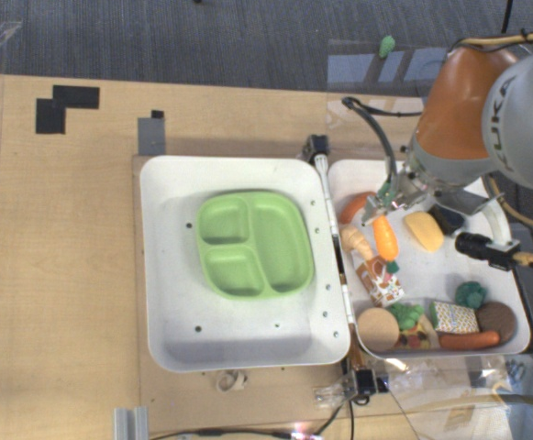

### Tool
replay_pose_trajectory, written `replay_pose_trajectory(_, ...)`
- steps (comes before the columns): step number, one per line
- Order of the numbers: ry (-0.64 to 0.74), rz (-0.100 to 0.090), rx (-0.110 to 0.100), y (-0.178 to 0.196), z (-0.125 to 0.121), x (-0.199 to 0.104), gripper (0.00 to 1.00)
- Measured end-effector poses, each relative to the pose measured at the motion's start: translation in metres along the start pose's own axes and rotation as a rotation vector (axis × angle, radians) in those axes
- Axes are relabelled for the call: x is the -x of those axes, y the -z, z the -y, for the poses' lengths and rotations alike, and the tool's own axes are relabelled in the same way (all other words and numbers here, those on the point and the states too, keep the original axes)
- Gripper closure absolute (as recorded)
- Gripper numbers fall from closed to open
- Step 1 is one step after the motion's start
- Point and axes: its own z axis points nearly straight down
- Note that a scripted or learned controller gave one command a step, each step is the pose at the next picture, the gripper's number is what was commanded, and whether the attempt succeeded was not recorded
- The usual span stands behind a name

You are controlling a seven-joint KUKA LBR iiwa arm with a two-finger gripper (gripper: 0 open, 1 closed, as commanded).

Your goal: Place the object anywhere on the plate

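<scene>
A light green divided plate (252, 244) lies in the left white bin (170, 328). My gripper (390, 202) hangs over the upper left part of the right bin (521, 335), under the orange wrist band. Directly below it sits an orange carrot-shaped toy (385, 237), upright in the view and touching or nearly touching the gripper's tip. The arm's body hides the gripper's upper part, and I cannot tell whether the carrot is held.
The right bin is crowded with toy foods: a red-orange piece (352, 208), a yellow piece (424, 231), a small printed carton (382, 281), a beige round (378, 327), a dark green lump (471, 292) and a red sausage (469, 340). A ridge (336, 246) divides the bins.
</scene>
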Motion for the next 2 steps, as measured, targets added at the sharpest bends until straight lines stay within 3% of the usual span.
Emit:
replay_pose_trajectory(1, -0.204, -0.005, 0.0, -0.001, -0.068, -0.09, 1.0)
replay_pose_trajectory(2, -0.164, -0.003, 0.003, 0.03, -0.129, -0.13, 1.0)
